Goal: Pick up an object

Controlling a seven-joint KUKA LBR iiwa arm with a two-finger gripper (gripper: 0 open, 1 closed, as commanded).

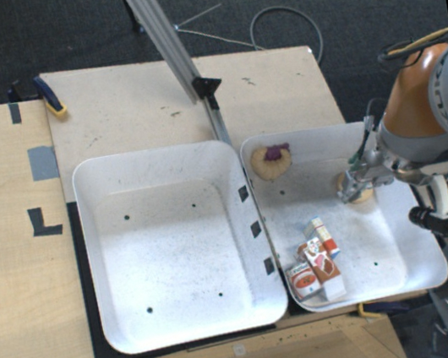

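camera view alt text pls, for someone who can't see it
A grey and orange robot arm reaches from the right, its end effector low over the right white bin. That bin holds a round tan pastry with a purple centre and small red-and-white cartons; the left white bin sits alongside.

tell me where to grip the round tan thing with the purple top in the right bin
Probably take the tan piece across its low outer edge, coming straight down. It lies flat near the right bin's far left corner, so set the fingers parallel to the left wall, clear of both walls.
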